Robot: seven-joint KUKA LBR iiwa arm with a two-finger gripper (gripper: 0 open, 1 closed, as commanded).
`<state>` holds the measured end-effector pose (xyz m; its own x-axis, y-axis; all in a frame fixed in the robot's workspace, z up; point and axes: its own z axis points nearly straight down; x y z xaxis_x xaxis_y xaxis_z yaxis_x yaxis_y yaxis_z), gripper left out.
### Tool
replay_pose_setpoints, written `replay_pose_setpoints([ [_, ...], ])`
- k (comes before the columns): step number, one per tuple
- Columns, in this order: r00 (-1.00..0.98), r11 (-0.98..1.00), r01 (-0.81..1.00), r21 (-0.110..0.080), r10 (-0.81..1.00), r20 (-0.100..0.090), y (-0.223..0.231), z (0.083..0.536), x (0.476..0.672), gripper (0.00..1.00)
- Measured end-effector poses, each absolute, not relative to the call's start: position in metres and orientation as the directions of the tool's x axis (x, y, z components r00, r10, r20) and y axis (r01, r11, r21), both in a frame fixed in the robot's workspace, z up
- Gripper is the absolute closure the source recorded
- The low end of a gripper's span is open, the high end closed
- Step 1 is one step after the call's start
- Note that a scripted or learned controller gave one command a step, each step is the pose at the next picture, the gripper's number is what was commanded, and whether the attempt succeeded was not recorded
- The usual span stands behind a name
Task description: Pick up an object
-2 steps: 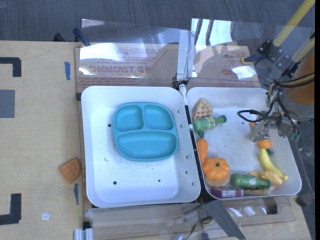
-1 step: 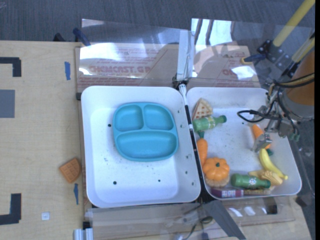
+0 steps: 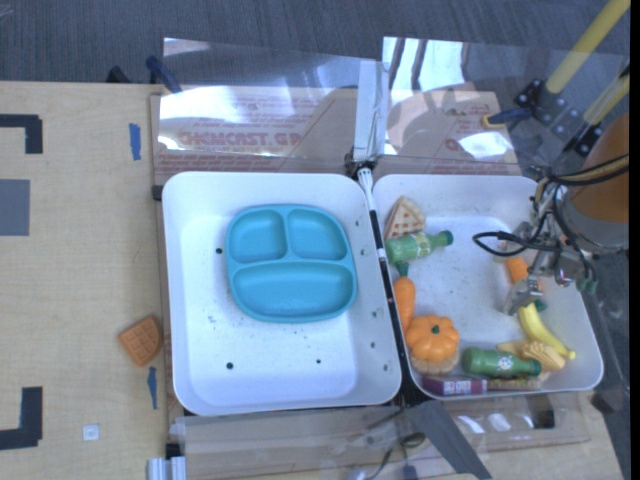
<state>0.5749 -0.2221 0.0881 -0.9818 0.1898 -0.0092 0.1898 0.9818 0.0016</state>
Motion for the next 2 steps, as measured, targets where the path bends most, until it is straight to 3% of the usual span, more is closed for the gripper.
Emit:
replay_pose_setpoints([
  [1, -0.982, 0.982, 0.189, 0.000, 0.189, -0.019, -0.2221, 0.0996, 0.5780, 1.00],
  [2, -0.982, 0.982, 0.189, 0.000, 0.189, -0.017, -0.2219, 0.0986, 0.5775, 0.00],
])
